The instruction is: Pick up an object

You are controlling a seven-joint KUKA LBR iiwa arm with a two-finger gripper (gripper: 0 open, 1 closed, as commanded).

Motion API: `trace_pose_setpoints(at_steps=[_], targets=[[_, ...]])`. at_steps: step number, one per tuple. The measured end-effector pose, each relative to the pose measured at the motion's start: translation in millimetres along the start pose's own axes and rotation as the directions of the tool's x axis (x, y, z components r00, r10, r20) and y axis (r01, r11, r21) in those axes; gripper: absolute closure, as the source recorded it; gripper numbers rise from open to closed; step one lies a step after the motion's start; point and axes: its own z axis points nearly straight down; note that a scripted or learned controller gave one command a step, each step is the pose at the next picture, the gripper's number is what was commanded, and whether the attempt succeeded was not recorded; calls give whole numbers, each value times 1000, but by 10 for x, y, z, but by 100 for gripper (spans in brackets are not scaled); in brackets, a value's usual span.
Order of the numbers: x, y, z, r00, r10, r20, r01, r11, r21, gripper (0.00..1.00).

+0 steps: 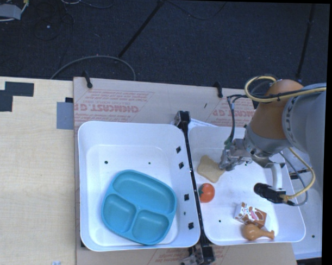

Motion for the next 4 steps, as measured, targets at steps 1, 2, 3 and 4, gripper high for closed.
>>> trace_pose_setpoints(at_steps=[1,2,3,4], targets=[[-48,0,-600,1000,0,6,0,1000,-1,100],[-58,5,-1098,1000,-2,5,2,1000,1,100],[371,-286,-1103,1000,-4,3,4,1000,7,100],[947,-438,-1068,1000,-4,4,4,1000,8,100]])
